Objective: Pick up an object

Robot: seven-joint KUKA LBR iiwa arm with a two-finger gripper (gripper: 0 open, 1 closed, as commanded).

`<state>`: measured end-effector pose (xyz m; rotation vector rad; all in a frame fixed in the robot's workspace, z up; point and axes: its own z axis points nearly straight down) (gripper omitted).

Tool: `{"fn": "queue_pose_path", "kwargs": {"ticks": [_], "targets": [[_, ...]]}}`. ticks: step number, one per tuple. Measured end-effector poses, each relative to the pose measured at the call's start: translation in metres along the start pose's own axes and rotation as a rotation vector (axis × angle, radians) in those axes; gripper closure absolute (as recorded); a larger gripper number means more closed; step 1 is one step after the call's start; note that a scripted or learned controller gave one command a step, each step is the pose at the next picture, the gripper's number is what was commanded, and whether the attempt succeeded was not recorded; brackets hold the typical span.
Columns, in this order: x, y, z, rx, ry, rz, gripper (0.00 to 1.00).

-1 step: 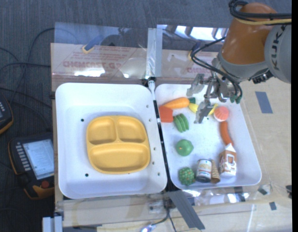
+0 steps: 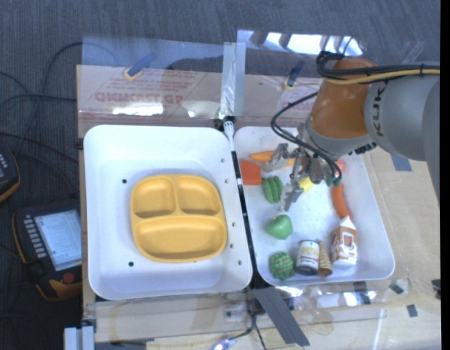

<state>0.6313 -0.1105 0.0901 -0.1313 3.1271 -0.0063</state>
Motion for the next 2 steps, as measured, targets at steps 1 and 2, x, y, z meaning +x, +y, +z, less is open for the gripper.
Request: {"fn": "queue_pose_path", "kwargs": {"ticks": [1,2], "targets": [[-0.002,0.0,-0.011,0.005,-0.006,-0.001,1.0],[-0.043,0.035,-0.118,-0.003,0.006,-0.029,1.0]]}}
